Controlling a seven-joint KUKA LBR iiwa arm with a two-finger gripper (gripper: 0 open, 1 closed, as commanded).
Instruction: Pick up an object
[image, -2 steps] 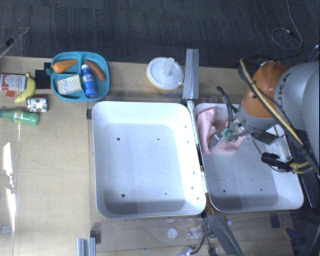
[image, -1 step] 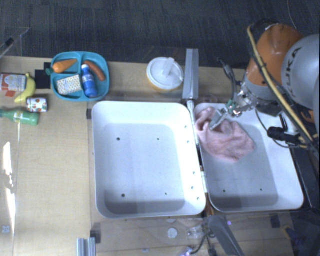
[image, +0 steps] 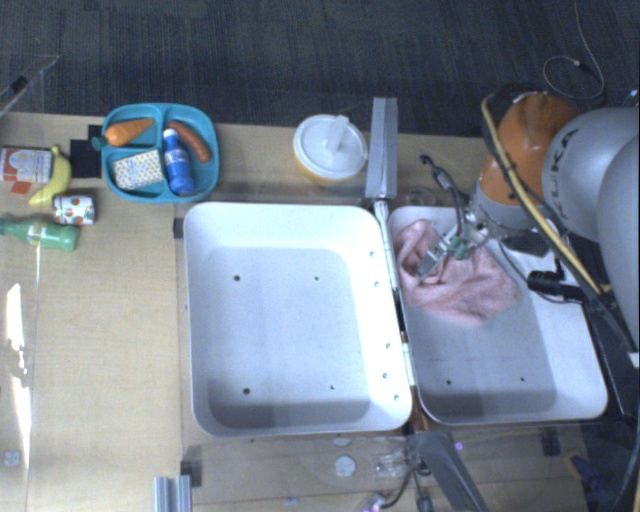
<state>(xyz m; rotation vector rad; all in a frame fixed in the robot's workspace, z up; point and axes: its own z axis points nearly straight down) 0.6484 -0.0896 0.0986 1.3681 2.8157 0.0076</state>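
Single fixed camera above bench (image: 100, 330), looking down aslant, both bins (image: 290, 320) framed

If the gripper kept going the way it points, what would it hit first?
Most likely the pink cloth: the gripper points down and left into it, in the right bin. Depth is hard to judge; it may already touch.

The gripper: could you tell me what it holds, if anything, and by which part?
Cannot be told. The gripper sits on the pink cloth in the right bin, near the cloth's upper middle.
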